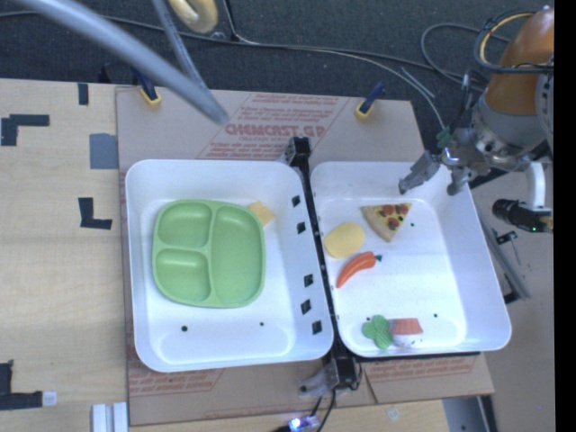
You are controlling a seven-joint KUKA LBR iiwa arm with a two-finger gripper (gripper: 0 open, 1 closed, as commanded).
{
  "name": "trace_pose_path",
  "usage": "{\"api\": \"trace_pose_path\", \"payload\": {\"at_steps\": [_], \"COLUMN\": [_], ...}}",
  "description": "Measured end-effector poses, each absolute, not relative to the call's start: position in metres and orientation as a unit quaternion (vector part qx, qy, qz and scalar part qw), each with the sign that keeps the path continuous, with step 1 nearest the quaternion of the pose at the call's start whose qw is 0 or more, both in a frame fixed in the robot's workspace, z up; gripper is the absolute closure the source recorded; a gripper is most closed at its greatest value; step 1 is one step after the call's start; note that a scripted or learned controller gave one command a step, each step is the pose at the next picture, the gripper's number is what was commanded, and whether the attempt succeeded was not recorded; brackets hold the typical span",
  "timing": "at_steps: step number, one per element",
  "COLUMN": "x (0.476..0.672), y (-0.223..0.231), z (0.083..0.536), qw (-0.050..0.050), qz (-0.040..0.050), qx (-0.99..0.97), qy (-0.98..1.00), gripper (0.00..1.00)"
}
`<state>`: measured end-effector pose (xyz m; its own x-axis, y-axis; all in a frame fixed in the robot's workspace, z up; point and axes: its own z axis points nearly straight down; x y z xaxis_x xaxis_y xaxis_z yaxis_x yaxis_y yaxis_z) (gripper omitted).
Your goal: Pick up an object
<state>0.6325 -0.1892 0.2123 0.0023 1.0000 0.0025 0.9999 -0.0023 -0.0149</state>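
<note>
In the right bin (468, 268) lie a pizza slice (388, 218), a pale yellow round piece (344, 239), an orange-red carrot (355, 268) and, near the front wall, a green piece (379, 331) beside a red and white block (407, 327). My gripper (437, 176) hangs above the bin's far right corner, up and to the right of the pizza slice. Its two fingers are spread apart with nothing between them.
The left bin (144, 241) holds a green divided plate (209, 252), with a small yellow piece (261, 211) at its far right edge. A black divider (310, 241) joins the bins. Cables run over the dark floor behind the bench.
</note>
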Motion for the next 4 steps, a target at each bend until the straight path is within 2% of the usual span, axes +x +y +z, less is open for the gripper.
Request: {"api": "trace_pose_path", "payload": {"at_steps": [1,2,4], "x": [0.636,0.638,0.636], "y": [-0.189,-0.184,-0.188], "z": [0.221,0.157,0.085], "qw": [0.0,0.002,-0.001], "qz": [0.0006,0.002,0.0001], "qx": [-0.707,-0.706,-0.706], "qy": [-0.708,-0.708,-0.708], "gripper": [0.0,0.0,0.0]}}
